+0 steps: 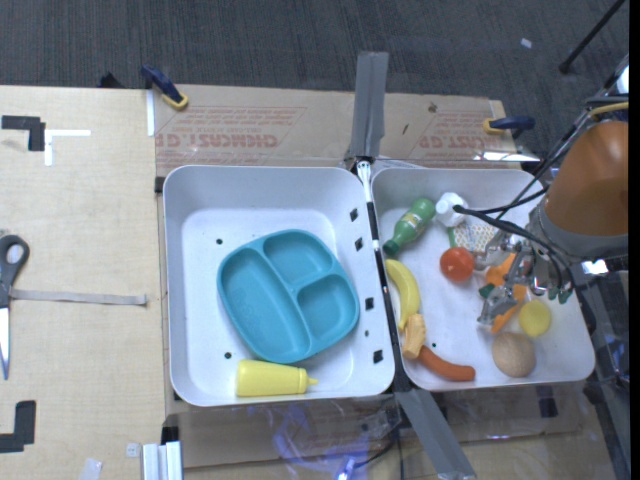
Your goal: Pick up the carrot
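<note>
Bottle (272, 377) at left bin (180, 298) front edge, clear of work. Carrot (446, 366) low in right bin (575, 363), touching banana (404, 288) end. Gripper (505, 293) down among toys near tomato (457, 263), well apart from carrot; finger state unreadable, likely misaimed.

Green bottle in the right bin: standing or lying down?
Lying down. The green bottle rests on its side on the right bin floor, cap toward the tomato-side corner.

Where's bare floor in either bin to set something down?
Left bin: bare floor behind and left of the blue tray, less beside the yellow bottle. Right bin: crowded around the gripper; a small patch between banana and tomato.
</note>
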